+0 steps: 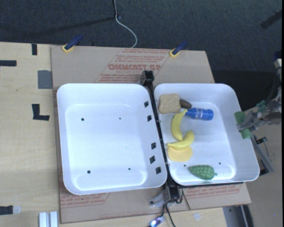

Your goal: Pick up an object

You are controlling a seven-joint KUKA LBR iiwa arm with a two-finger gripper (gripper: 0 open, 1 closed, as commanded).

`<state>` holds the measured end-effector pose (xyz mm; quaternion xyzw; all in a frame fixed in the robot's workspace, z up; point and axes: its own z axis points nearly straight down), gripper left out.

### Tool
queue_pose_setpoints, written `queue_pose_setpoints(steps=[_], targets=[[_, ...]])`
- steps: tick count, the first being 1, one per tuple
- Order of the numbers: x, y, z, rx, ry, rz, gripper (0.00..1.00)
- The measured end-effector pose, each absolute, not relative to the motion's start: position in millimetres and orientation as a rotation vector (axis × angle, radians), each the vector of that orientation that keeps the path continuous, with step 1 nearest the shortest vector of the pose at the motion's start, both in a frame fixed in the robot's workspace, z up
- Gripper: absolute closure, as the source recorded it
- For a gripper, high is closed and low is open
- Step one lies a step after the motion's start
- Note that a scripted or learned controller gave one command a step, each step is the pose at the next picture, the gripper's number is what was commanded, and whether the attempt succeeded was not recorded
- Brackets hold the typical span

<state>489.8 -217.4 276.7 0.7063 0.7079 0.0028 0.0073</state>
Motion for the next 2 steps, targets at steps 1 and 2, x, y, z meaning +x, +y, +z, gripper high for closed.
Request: queue_pose_setpoints(steps=[1,2], targets=[[480.1,-217.0,119.1,2.232,2.231,-0.01,1.0],[618.5,-200.4,282.8,2.194,2.218,0.018,1.0]])
